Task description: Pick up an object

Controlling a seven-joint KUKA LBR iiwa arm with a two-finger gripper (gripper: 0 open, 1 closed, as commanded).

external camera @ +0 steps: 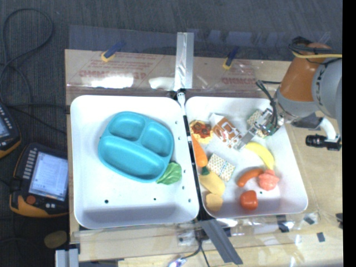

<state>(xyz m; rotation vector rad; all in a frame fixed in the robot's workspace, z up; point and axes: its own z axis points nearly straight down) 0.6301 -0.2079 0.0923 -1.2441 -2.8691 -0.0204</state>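
My gripper (248, 133) reaches into the right bin (289, 149) from the upper right, low over its back part. It sits between a red and white packet (225, 130) on its left and a yellow banana (262, 154) just below it. I see nothing held in it. Further forward lie a checkered cracker (221, 166), an orange sausage (248, 177), a pink fruit (268, 181) and a red tomato (248, 200). Along the bin's left wall are a pizza slice (200, 129), a carrot (199, 152) and two yellow pieces (213, 184).
The left bin (89, 199) holds a blue divided plate (136, 145) with a green leaf (170, 174) at its right edge. A metal divider strip (184, 65) stands behind the bins. A teach pendant (39, 177) lies left of the bench.
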